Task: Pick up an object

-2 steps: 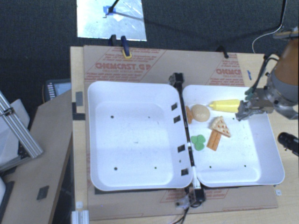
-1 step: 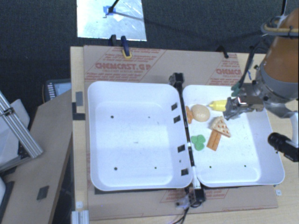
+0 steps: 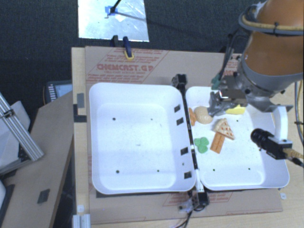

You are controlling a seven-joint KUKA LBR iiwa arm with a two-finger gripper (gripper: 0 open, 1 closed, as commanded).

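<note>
Camera view: nearest us, green piece (image 3: 202, 144), orange stick (image 3: 217, 142) and wedge (image 3: 223, 128) crowd the right bin (image 3: 237, 177); beyond, the gripper (image 3: 217, 104) hovers beside the beige lump (image 3: 203, 115), opening untellable; we fear a crowded mis-grasp.

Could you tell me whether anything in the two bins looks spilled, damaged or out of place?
Nothing stands out. The toy items are clustered in the right bin near the divider, and the end effector sits above them beside the beige piece.
</note>
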